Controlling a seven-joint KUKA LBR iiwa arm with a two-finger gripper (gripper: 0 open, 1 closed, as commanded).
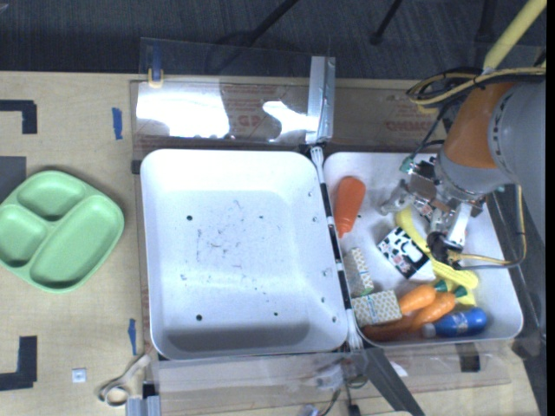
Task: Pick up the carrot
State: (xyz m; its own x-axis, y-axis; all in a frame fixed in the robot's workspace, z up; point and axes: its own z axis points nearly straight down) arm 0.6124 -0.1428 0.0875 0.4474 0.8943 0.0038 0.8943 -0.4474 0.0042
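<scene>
No writing on anything here reads clearly; the black-and-white box (403,251) carries a blotchy print but no letters I can make out, and the patterned block (375,306) is just as mute. My arm (499,133) comes in from the right, orange band up near the wrist, bending down over the right bin (507,319). My claw (434,204) hangs over that bin's upper middle, above the box and a banana (438,263); whether it is spread or pressed together I cannot tell. The carrot (418,298) lies at the near end of the right bin, beside the block, with another orange piece (438,308) and a blue thing (461,322) next to it. An orange cone-shaped thing (349,202) rests against the bin's left wall. The left bin (156,180) sits alongside, and a green tray (59,230) lies far left.
</scene>
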